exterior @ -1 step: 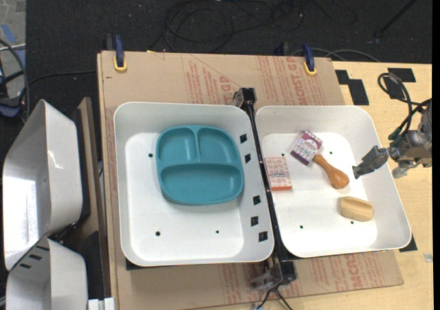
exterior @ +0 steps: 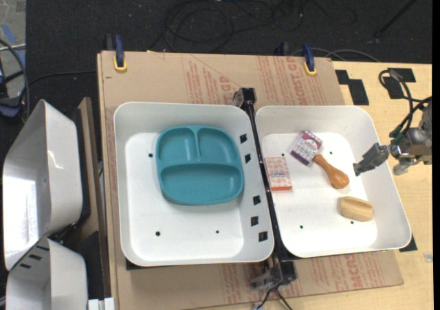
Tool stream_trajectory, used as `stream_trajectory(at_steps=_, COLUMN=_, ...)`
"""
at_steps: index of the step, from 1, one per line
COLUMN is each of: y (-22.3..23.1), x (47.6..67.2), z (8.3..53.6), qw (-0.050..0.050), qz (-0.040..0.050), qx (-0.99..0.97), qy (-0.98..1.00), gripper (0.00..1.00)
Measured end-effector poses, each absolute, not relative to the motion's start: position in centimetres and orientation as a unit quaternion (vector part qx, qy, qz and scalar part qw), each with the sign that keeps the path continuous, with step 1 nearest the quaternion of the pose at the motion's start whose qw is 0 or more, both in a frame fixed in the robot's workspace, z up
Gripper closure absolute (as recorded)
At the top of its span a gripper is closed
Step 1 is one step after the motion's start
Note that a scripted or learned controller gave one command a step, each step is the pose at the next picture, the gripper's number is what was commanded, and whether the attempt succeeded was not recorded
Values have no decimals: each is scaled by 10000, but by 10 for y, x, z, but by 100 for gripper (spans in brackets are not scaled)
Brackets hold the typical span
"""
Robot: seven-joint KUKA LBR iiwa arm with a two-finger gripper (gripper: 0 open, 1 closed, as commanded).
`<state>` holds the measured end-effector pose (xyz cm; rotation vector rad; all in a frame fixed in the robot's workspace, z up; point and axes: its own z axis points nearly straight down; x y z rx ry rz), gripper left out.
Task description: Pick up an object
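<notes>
Gripper [exterior: 375, 158] sits at the right rim of the right bin [exterior: 385, 223]. One dark finger pokes in over the rim, pointing left and down. Can't tell if the fingers are spread or closed, and nothing is visible between them. Nearest item: wooden spoon [exterior: 333, 172], just left of the fingers, with its purple-and-white packet end [exterior: 306, 147] further left and up. Tan block [exterior: 356, 209] lies below and slightly left of the fingers, apart from them. Small red-and-white card [exterior: 278, 172] is well left, near the divider. Teal divided plate [exterior: 200, 165] is far left in the left bin [exterior: 137, 233]. Both bins rest on the counter [exterior: 206, 75].
</notes>
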<state>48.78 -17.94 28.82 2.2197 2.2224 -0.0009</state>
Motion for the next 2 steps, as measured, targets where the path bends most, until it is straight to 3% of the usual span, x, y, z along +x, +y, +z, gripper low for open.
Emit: stream_trajectory(at_steps=2, y=-172, x=479, z=190, qw=-19, qz=-8, qx=7076, qy=7066, gripper=0)
